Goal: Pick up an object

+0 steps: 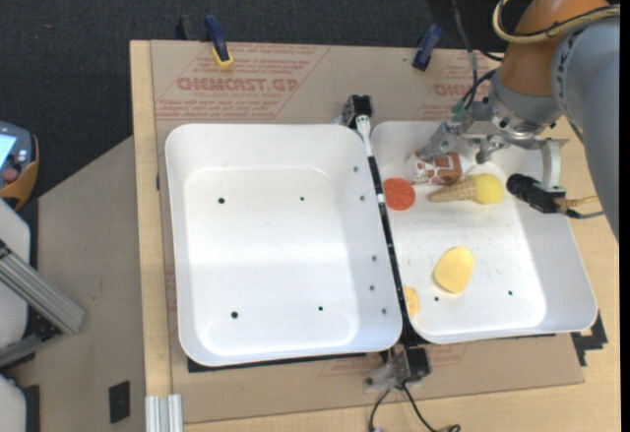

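The right bin (pixel 551 312) holds several small items. A red disc (pixel 399 194) lies by its left wall. A toy ice cream cone (pixel 471 190) with a yellow scoop lies on its side near the back. A yellow rounded piece (pixel 454 269) rests mid-bin. A small brown and white object (pixel 440 168) sits at the back. My gripper (pixel 448 151) hangs low right over that brown and white object, touching or nearly touching its top. The grey wrist hides the contact.
The left bin (pixel 187 223) lies beside the right one, split from it by a black rail with clamps (pixel 374 194). A small orange bit (pixel 410 299) sits at the right bin's front left edge. A black cable part (pixel 536 194) hangs off the arm.
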Robot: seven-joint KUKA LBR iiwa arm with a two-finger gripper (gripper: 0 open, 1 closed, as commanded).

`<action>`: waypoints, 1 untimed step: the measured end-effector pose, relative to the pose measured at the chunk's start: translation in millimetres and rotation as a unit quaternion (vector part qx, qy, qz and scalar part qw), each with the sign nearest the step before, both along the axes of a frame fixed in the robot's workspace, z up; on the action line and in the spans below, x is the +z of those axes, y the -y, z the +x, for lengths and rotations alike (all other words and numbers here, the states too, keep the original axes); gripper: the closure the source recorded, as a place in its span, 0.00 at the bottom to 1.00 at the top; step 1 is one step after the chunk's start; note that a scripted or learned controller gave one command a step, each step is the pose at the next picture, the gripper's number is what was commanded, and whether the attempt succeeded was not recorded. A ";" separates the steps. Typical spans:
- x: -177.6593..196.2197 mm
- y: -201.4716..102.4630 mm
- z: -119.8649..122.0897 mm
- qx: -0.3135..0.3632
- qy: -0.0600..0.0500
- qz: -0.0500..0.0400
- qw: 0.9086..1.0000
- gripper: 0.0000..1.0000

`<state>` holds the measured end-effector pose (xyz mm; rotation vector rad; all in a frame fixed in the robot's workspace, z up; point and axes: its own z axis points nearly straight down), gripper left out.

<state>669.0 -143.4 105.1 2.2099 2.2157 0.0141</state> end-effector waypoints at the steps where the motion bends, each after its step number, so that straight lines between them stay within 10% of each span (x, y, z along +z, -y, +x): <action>1: -1.3 -0.7 0.6 0.000 0.000 0.000 1.000 0.00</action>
